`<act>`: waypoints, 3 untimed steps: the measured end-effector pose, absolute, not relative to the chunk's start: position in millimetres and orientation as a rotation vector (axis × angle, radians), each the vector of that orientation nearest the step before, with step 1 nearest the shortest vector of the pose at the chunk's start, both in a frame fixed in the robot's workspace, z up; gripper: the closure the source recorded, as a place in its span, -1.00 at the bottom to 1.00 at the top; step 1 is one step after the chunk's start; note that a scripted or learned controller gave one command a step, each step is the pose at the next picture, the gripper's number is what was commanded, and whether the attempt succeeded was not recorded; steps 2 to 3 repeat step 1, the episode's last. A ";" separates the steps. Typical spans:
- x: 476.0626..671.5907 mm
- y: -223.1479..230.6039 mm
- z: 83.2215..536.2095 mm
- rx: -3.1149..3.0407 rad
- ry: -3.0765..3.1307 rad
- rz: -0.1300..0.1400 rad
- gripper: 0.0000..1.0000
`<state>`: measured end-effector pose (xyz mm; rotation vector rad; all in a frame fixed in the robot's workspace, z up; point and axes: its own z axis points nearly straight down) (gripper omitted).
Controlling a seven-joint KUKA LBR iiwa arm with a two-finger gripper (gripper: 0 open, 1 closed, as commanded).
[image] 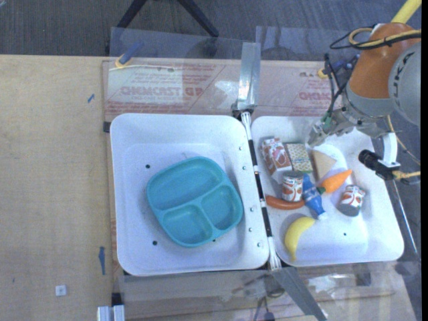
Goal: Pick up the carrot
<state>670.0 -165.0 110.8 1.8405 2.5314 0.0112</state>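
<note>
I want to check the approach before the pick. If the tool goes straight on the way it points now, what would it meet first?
The tool points down and left, so it would probably first meet the cracker packet or the wedge beside it, not the carrot. Depth is hard to judge from this slanted view.

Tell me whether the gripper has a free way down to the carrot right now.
Probably yes. The carrot lies uncovered in the right bin, with the gripper just above and to its left. The blue bottle and a wedge crowd it closely, though.
</note>
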 end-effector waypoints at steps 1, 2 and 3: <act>659.4 -130.5 209.9 1.745 2.612 -0.001 1.00; 659.4 -130.5 209.9 1.745 2.612 -0.001 1.00; 659.4 -130.5 209.9 1.745 2.612 -0.001 1.00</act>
